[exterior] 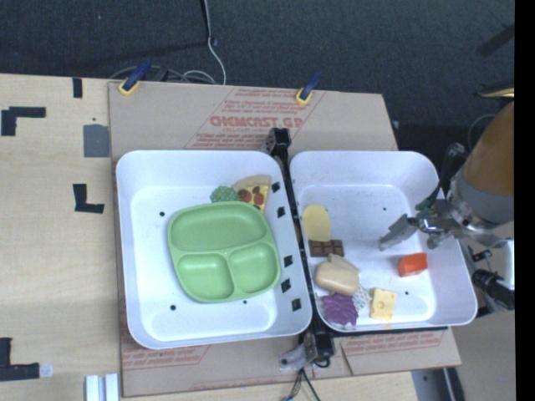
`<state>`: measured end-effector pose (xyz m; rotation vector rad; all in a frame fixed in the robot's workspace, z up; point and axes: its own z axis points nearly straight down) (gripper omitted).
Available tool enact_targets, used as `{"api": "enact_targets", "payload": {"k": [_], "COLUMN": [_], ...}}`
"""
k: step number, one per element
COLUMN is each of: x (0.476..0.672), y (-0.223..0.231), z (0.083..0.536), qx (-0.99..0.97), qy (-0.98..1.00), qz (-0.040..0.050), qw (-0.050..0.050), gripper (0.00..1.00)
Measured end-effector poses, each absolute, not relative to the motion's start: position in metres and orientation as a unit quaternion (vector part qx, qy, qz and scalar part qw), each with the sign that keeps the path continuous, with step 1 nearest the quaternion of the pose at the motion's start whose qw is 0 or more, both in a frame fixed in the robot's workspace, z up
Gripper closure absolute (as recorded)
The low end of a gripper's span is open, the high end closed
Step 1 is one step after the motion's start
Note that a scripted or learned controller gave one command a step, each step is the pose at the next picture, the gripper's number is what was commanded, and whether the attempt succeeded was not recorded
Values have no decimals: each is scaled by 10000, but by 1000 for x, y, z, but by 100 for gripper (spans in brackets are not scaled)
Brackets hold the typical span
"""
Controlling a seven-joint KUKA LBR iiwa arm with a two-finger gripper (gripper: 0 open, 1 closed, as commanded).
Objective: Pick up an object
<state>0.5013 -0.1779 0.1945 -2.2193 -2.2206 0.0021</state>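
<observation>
One small orange-red block point(412, 264) at five o'clock of end effector point(410, 229), fingers' spread impossible to tell.

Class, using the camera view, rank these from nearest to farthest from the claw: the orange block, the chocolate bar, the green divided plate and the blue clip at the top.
1. Orange block: right bin, just below the claw.
2. Chocolate bar: right bin, towards its left side.
3. Green divided plate: left bin.
4. Blue clip: on the cardboard's top edge, beyond both bins. Its gap from the claw is close to the plate's, so that order is unsure.
</observation>
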Motion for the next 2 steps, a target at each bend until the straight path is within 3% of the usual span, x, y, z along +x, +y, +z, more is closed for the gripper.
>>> {"api": "enact_targets", "payload": {"k": [1, 2], "x": [518, 498], "y": [-226, -216], "z": [151, 84], "qx": [-7079, -7078], "qy": [-7063, -7064], "qz": [20, 0], "qw": [6, -31], "gripper": [0, 0]}}
